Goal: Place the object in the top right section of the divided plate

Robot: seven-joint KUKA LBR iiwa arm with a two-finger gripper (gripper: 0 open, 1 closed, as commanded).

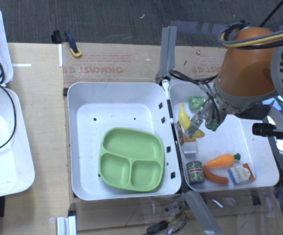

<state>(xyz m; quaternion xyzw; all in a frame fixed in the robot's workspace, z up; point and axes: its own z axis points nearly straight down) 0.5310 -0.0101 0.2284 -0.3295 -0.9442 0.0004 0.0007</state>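
Near edge: you've got a small jar (195,172) with a dark lid and green contents sitting at the front of the right bin (263,155), close to the wall shared with the left bin.
Beside it: your carrot (221,161) lies just right of the jar, green top pointing right, with a curved orange piece (216,177) under it and a small carton (241,173) at its right end.
Gripper: you see it (196,128) low over the back-left of the right bin, below the orange wrist band; its grey fingers are pressed against the yellow banana (184,119), and you cannot tell whether they actually pinch it.
Banana: it stands on end near the shared wall, tip toward the back, a small box (188,143) just in front of it.
Green item: a small round thing (196,102) rests behind the gripper.
Divided plate: your green plate (131,159) lies flat in the left bin (82,131), toward the front, all three sections bare, well apart from the banana.
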